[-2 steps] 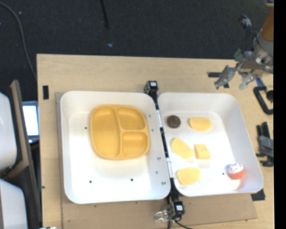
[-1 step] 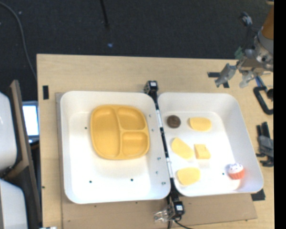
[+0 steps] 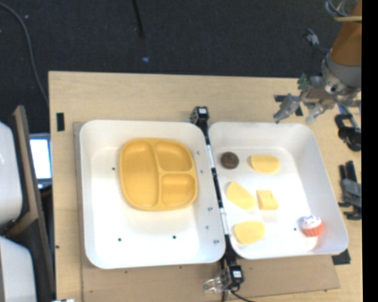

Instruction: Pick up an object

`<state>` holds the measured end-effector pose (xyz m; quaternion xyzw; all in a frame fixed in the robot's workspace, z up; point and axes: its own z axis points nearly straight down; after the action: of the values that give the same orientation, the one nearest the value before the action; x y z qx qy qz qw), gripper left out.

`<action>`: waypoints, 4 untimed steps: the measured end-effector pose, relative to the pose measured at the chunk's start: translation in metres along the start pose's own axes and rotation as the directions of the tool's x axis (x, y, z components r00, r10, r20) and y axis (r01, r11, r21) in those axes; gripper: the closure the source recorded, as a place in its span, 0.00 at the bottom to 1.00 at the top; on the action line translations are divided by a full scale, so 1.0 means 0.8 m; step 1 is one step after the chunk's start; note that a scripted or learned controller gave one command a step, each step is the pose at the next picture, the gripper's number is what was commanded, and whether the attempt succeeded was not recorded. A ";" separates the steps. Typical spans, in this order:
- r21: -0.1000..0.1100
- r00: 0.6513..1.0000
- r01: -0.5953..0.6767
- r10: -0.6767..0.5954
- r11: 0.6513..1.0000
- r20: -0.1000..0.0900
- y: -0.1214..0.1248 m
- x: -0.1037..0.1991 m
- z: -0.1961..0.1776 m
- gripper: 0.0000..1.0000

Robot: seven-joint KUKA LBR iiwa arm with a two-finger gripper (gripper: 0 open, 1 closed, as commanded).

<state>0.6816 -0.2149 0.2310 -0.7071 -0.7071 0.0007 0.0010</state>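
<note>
The right bin [image 3: 315,145] holds several small items: a brown round piece [image 3: 229,160], a yellow oval [image 3: 264,163], a yellow wedge [image 3: 240,195], a small yellow block [image 3: 267,200], another yellow piece [image 3: 248,232] and a red and white object [image 3: 310,226] near the front right corner. My gripper [image 3: 298,111] hangs above the bin's back right rim, well behind the items. Its fingers stand apart, open, with nothing between them.
A yellow divided plate [image 3: 158,173] lies in the left bin [image 3: 101,231]. A black clip [image 3: 201,114] sits where the two bins meet at the back. Black parts [image 3: 349,184] lie on the bench to the right of the right bin.
</note>
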 end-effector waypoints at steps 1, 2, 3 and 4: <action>0.002 1.000 0.000 0.000 1.000 0.000 -0.006 0.004 0.077 0.00; 0.000 1.000 0.000 0.000 1.000 0.000 0.000 -0.005 0.149 0.00; -0.005 1.000 0.001 -0.001 1.000 0.003 0.002 -0.006 0.131 1.00; -0.009 1.000 -0.001 0.001 1.000 0.002 0.000 -0.010 0.051 1.00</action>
<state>0.6816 -0.2229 0.1902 -0.7074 -0.7069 -0.0015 -0.0029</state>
